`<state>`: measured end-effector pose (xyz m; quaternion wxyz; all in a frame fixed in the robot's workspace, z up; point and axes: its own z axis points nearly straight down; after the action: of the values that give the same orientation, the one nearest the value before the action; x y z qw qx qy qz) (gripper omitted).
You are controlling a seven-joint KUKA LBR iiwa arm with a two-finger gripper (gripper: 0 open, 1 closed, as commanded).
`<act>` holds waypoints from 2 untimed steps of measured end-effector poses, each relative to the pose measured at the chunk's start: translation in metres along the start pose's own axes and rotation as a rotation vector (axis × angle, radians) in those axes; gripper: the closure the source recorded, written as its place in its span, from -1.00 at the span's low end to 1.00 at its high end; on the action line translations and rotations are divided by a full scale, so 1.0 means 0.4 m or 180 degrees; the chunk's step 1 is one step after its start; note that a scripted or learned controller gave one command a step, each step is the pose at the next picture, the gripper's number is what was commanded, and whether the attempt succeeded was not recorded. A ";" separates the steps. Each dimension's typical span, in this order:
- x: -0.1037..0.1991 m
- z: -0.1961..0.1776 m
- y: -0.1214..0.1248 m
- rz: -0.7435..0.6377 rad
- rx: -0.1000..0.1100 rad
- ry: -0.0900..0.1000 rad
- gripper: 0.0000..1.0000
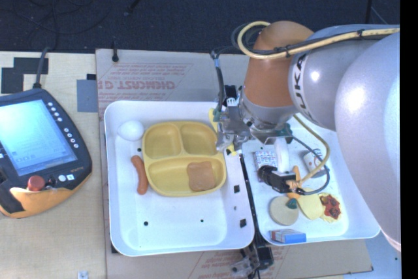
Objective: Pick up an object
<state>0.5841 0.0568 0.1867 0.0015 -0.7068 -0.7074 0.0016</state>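
**Gripper at the bin seam, tray corner closest**

Two-finger gripper of the grey arm low over the wall shared by the shallow white left bin and the shallow white right bin, both on the pale worktop. Impossible to tell whether the jaws stand apart or together, with wrist hardware in the way.

Just beside the gripper, toward the view's left: upper right corner of a yellow moulded-plastic divided tray, long axis across the left bin, rim smooth and raised. In the tray's lower compartment, toward its right end: a flat brown toast-like slab, matte and roughly square, down and left from the jaws.

Well apart, farther left: an orange-brown sausage-shaped piece on the bin floor beside the tray, long axis up and down the view, and a smooth white ball near the far left corner.

In the right bin, down and right of the jaws: a pale round disc, a yellow lump with red patches and a small blue-and-white box at the near wall.

Nearest pick, by judgement: tray rim or slab, needing only a short shift to the view's left. Rim probably hard and slippery, tray too broad for a pinch except at its edge.
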 end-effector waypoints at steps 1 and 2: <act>0.005 -0.099 -0.009 -0.0001 -0.0004 0.0000 1.00; -0.116 -0.040 0.069 0.0007 -0.0002 -0.0003 1.00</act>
<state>0.6118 0.0106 0.2027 0.0009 -0.7076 -0.7066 0.0018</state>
